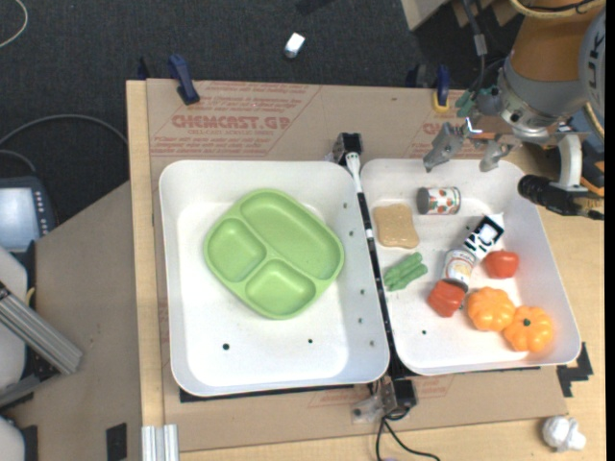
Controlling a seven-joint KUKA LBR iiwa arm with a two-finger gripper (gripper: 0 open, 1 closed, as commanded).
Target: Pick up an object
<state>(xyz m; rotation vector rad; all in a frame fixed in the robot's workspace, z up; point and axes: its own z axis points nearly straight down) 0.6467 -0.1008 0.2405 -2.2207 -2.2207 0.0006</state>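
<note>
Your gripper (466,152) hung with its two grey fingers (440,151) spread apart, released, nothing between them and nothing touched. It stood over the far rim of the right bin (557,286), under the grey wrist and the orange band of the arm (553,27).

Closest below the hand lay a small can (438,200) on its side, a short cylinder with a pale label spotted red and green; you could not have read the label. Just nearer than the can and a little to its left lay a tan, flat slice of toast (395,225), rough-surfaced with rounded corners. Below that sat a green bundle of beans (405,271), ridged and tilted. Farther from the hand, a small bottle (473,246) lay slanted with a black and white label, its writing too small to make out. A red tomato (501,263) lay just beside the bottle, and a red-orange pepper (446,298) sat by the bottle's lower end. Farthest from the hand in that bin were two orange pumpkins (509,319), lobed and glossy, touching each other.

Well to the hand's left, the left bin (192,286) held a light green plate (275,253), smooth plastic with three compartments and rounded corners. Both bins were shallow, white and glossy.

The board (144,209) under the bins was brown, and red print behind the left bin read "CHEMCAST GP".
</note>
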